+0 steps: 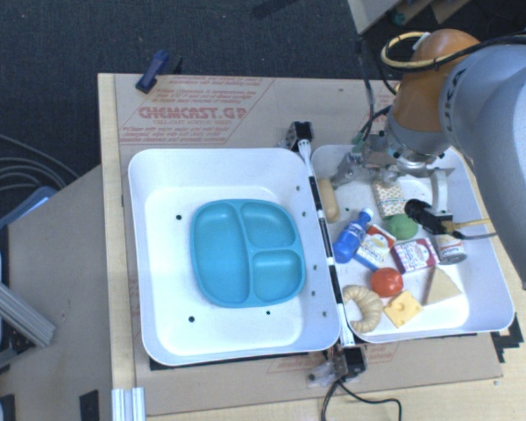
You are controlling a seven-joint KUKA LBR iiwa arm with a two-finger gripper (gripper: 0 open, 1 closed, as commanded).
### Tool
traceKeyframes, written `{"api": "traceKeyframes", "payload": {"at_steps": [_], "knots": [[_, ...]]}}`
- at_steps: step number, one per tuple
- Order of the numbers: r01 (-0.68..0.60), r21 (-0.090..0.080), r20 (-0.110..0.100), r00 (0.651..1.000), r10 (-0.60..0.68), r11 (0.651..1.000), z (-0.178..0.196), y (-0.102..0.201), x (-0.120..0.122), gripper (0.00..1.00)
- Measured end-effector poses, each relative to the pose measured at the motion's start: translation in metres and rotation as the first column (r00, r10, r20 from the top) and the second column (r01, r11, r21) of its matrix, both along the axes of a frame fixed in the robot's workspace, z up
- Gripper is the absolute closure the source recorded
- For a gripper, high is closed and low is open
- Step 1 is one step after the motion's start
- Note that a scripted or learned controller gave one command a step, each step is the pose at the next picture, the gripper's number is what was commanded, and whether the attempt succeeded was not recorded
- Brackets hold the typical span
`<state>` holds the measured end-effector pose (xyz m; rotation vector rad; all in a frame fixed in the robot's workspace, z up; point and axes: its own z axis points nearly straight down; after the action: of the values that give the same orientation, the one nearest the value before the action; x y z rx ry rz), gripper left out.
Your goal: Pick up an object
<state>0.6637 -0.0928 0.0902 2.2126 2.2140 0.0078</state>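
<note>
Cardboard-topped bench carries two white bins, and with the gripper [387, 167] low over the right bin [486, 310] far end, jaws I cannot tell, it should settle squarely on one piece, perhaps the patterned cracker [388, 198], before closing.

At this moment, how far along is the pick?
Nothing looks picked yet. The gripper hangs low over the back of the right bin, near the cracker; the view shows nothing between its fingers. The blue bottle and tomato lie there. The grasp and lift remain.
</note>
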Motion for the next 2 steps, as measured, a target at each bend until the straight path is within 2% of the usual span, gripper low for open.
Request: {"api": "traceKeyframes", "payload": {"at_steps": [1,2], "knots": [[0.0,0.0,-0.003,1.0,0.0,1.0,-0.001,0.0,0.002,0.0],[0.001,0.0,0.0,1.0,-0.001,1.0,0.01,0.0,0.003,1.0]]}}
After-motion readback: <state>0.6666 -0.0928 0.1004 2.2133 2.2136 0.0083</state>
